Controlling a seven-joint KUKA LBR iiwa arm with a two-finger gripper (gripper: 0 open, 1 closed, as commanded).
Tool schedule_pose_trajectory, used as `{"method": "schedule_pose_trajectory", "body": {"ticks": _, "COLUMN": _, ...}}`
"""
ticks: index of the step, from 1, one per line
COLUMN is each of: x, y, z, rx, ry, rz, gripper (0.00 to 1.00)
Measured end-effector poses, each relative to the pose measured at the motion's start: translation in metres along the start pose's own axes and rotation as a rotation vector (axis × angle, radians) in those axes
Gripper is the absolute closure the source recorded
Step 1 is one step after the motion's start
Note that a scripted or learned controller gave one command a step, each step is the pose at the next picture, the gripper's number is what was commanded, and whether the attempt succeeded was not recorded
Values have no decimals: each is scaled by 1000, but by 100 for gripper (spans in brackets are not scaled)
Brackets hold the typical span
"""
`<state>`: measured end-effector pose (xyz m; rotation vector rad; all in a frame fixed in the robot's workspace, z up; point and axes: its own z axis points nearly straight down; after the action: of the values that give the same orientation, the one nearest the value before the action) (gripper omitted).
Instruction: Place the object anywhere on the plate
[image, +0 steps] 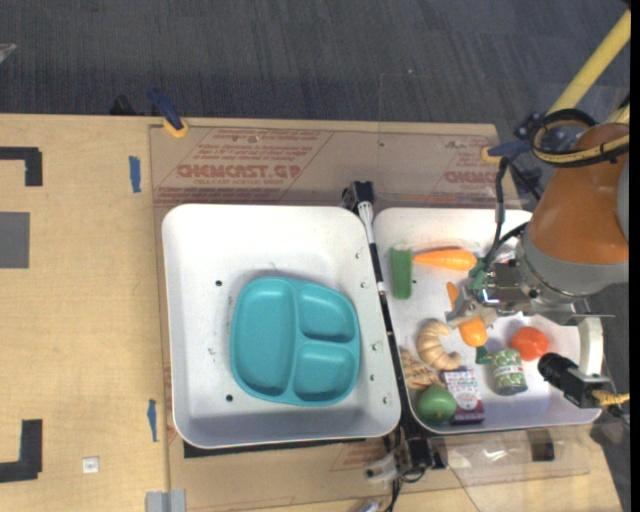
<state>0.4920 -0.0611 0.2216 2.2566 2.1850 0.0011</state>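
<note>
From where I sat at the controls, I judged the job to be at its picking step: the hand (478, 300) was down inside the right-hand white bin (520, 412), low among the toys, and nothing had yet gone to the plate. I could not tell whether the hand was open or closed, nor whether it gripped anything; its tips were lost in clutter.

Nearest the camera's foot of that bin, below the hand, lay a round green fruit (436, 403) and a small printed packet (462, 389) touching it, with a little green-labelled can (507, 372) just beside. A red tomato-like ball (529, 342) sat to the arm's side of the hand, and a pale curled croissant-shaped toy (436, 342) lay just below the hand. A small orange piece (472, 331) sat right under the hand, close enough that I took it for the likely target, though I could not confirm contact. Beyond the hand lay an orange plastic carrot (445, 259) and an upright green block (401, 272) near the dividing wall.

Well away from the hand, across that wall, the left-hand white bin (200, 250) held the teal three-compartment plastic plate (296, 341), with nothing on it.

The next move, as I read it, called for a secure grip, a clean lift clear of the neighbours and the bin walls, then a carry over to the plate. The sandy wooden desk (80, 300) carried both bins.
</note>
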Motion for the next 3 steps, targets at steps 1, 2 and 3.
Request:
{"method": "schedule_pose_trajectory", "body": {"ticks": 1, "x": 60, "y": -11, "z": 38, "rx": 4, "ry": 2, "rz": -129, "gripper": 100}}
{"method": "schedule_pose_trajectory", "body": {"ticks": 2, "x": 126, "y": 15, "z": 2, "rx": -2, "ry": 3, "rz": -108, "gripper": 100}}
{"method": "schedule_pose_trajectory", "body": {"ticks": 3, "x": 199, "y": -10, "z": -15, "rx": -1, "ry": 3, "rz": -118, "gripper": 100}}
